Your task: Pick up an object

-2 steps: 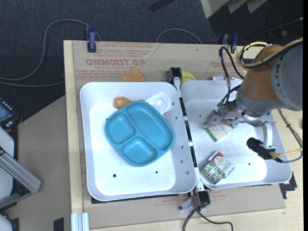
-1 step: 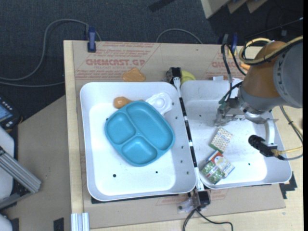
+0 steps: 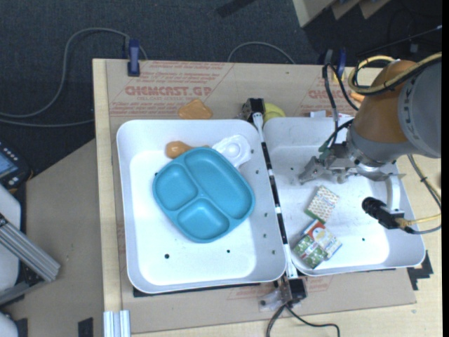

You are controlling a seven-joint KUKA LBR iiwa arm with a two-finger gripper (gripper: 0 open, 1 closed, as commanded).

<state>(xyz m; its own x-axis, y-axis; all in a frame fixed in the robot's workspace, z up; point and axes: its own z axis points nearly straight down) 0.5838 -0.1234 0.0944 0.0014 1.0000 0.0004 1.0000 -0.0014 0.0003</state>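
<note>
My gripper (image 3: pixel 327 174) hangs over the back of the right bin (image 3: pixel 393 255), open, with nothing between its fingers. Just in front of it a small speckled pale packet (image 3: pixel 323 203) lies flat on the bin floor, apart from the fingertips. Nearer the front left corner of that bin lies a green and white pouch (image 3: pixel 317 246). In the left bin (image 3: pixel 140 251) a blue divided plate (image 3: pixel 203 194) rests tilted, with a small orange piece (image 3: pixel 177 148) and a white moulded piece (image 3: pixel 233 148) behind it.
The ridge where the two bins meet (image 3: pixel 272 188) runs left of my gripper. Behind the bins on the wooden bench sit an orange lump (image 3: pixel 195 109) and a yellow object (image 3: pixel 273 111) next to a black clip (image 3: pixel 253 107). Cables run along the back.
</note>
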